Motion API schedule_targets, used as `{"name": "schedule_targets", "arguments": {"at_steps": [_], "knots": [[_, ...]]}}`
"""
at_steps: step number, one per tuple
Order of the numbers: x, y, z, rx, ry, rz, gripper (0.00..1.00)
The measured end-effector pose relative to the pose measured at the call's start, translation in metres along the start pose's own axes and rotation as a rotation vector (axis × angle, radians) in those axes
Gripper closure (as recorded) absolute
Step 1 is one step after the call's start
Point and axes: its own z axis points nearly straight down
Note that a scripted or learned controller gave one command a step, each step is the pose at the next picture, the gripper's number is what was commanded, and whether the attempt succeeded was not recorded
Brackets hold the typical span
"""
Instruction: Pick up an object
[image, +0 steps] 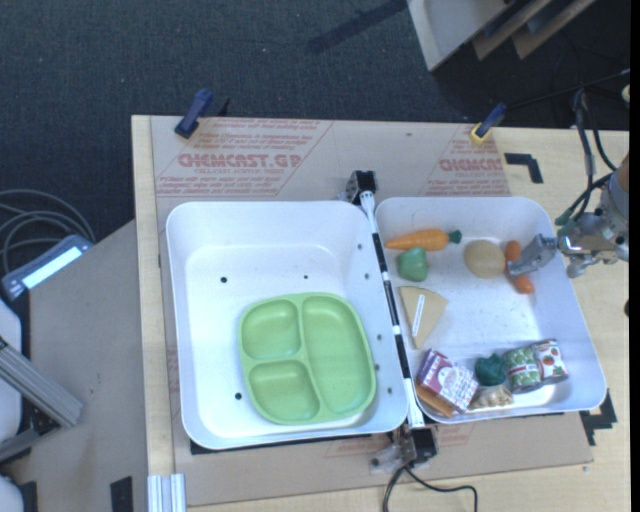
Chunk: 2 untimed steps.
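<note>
A crinkly red packet (446, 381) lies at the near edge of the right bin (560, 320). The fingers (532, 254), grey metal, hang at that bin's far right side over a small smooth orange piece (521, 276); their opening cannot be told. Beside it in the bin sit a rounded beige lump (484, 258), a tapered carrot (419, 239) and a flat pale wedge (425, 311).

I assess this as a robotics lab test cell. My counter (300, 150) is a board printed with a supplier's name, clamped at its far edge by a blue clamp (193, 112). Left of the counter, loose cables (30, 235) lie on dark carpet (120, 50).
</note>
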Motion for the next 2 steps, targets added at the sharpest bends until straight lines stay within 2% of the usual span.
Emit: {"name": "schedule_targets", "arguments": {"at_steps": [1, 2], "knots": [[0.041, 0.087, 0.123, -0.012, -0.001, -0.003, 0.00], [0.039, 0.088, 0.111, -0.017, -0.008, -0.003, 1.00]]}}
